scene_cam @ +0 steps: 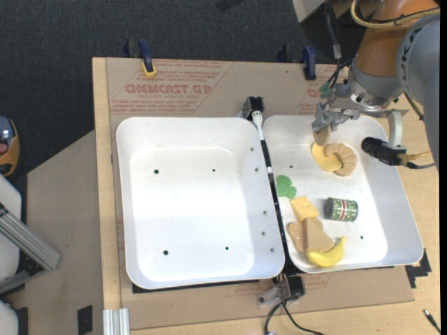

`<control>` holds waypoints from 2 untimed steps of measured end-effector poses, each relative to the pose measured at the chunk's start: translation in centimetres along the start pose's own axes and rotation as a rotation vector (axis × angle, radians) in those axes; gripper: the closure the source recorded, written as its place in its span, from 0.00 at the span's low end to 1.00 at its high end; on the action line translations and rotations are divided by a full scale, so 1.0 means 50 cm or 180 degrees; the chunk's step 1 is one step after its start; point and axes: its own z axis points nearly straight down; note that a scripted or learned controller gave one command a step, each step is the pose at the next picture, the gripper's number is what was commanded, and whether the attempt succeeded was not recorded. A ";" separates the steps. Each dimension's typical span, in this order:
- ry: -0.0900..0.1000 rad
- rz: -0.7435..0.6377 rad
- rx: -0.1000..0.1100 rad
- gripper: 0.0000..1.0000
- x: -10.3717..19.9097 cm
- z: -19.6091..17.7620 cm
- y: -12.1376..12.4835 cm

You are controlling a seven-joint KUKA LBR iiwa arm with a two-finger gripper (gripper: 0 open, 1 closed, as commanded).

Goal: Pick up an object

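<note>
Croissant-shaped tan pastry toy (336,158) is lying in the far part of my right shallow white plastic bin (398,215), and my grey two-finger gripper (323,132) is hovering just above its far left edge. I cannot tell how it is set. A small green can (341,209) is lying nearer the camera.
</note>
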 end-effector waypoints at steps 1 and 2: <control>0.0004 0.0009 0.0019 1.00 -0.031 -0.088 -0.062; 0.0003 -0.0008 0.0005 1.00 0.067 -0.096 -0.036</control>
